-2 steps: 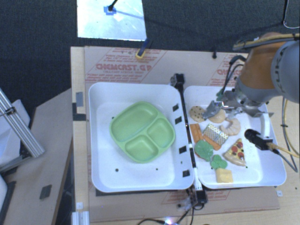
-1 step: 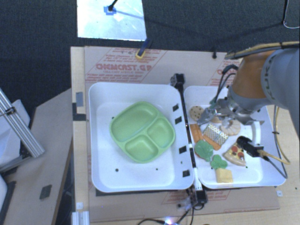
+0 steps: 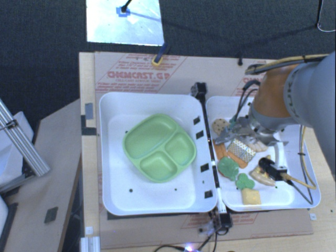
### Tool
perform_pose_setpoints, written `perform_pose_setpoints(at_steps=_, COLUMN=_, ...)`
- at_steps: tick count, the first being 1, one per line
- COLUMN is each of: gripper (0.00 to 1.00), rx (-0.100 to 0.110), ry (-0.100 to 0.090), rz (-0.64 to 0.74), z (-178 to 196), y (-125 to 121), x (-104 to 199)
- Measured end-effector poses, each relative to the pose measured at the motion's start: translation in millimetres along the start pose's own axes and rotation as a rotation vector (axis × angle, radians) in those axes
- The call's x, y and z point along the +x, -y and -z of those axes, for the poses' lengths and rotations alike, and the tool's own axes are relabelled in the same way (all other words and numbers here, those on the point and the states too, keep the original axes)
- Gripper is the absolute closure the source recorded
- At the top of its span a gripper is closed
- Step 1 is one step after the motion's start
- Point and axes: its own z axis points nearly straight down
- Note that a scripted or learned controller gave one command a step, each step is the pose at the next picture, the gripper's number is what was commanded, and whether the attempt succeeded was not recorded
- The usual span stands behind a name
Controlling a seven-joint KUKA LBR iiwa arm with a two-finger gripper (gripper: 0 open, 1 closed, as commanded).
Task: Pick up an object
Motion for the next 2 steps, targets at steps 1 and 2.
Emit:
perform_pose_setpoints(at_steps=1, gripper=1.00, rx=-0.008, ry=-0.001, rz=0.001, z=14, y=-3, x=1)
perform_pose_setpoints(at_steps=2, gripper=1.00, rx=-0.004, ry=0.002, rz=0.004, z=68, y=5, x=5)
